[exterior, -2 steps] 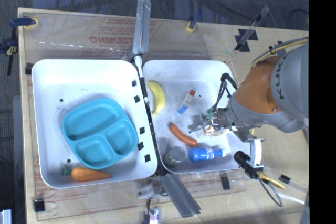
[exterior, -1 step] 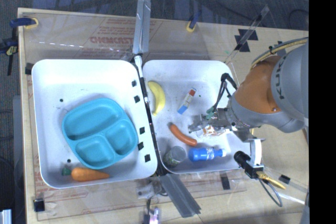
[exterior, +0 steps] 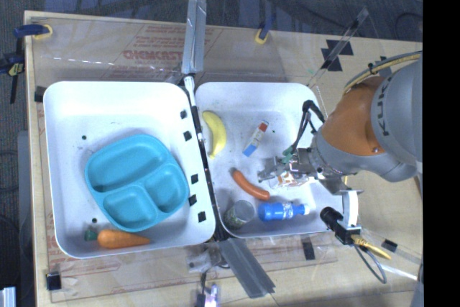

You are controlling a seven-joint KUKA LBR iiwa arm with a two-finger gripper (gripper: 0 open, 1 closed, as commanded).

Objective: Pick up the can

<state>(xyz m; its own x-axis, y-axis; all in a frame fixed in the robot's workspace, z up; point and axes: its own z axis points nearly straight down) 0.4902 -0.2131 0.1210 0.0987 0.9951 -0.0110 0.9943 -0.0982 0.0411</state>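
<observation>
Nearest me, the can point(exterior: 240, 213) stands upright at the right bin's point(exterior: 237, 93) front rim, hemmed between the left wall and a blue bottle point(exterior: 282, 211), a sausage point(exterior: 249, 184) just behind. My gripper point(exterior: 277, 172) hovers behind-right of it, past the sausage; whether it grips anything I cannot tell.

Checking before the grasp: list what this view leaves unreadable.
- Tool: small and blurred in the camera view, finger state unreadable.
- Can: seen end-on near the right bin's front wall, its side and label hidden.
- Arm: cut off by the right edge.
</observation>
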